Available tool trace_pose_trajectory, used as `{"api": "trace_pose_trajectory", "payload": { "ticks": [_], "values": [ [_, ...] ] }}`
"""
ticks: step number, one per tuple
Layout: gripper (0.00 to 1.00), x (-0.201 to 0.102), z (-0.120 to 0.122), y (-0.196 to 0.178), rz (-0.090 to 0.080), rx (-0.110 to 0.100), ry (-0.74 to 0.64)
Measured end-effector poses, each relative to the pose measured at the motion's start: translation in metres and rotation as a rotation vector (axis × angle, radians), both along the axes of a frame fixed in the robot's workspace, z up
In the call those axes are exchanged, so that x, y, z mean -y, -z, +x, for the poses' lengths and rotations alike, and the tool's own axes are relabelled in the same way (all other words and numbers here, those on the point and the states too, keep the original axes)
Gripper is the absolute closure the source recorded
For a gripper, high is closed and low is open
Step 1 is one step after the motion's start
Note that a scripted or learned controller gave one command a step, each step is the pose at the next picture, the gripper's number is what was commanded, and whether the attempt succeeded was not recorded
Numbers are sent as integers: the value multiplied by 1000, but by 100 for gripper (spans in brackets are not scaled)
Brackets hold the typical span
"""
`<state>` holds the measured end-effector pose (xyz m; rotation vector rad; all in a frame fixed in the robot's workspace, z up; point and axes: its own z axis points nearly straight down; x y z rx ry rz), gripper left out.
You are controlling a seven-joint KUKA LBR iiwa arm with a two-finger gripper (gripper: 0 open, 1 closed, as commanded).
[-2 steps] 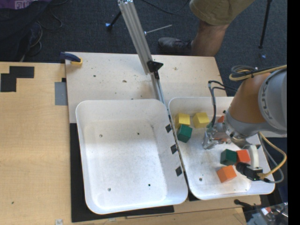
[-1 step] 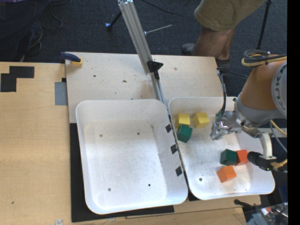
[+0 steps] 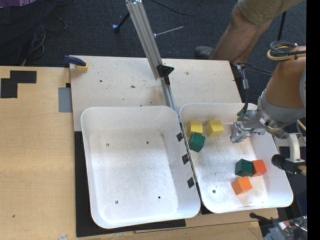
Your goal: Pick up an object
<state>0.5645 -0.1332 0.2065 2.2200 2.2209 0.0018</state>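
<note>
Gripper (image 3: 240,134), grip unreadable, hovers near 2 small yellow cubes (image 3: 205,128) in right bin (image 3: 280,199).

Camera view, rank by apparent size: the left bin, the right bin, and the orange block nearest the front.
1. left bin, largest.
2. right bin, smaller, though the arm covers part of it.
3. orange block, far smallest.

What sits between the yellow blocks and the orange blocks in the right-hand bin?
In the camera view, only bare white bin floor lies between the two yellow cube blocks and the orange cube blocks; the gripper hangs beside that stretch.
</note>
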Motion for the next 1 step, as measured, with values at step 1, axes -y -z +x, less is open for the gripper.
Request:
{"api": "trace_pose_trajectory", "payload": {
  "ticks": [1],
  "values": [
    [100, 5, 5, -62, -1, 3, -1]
  ]
}}
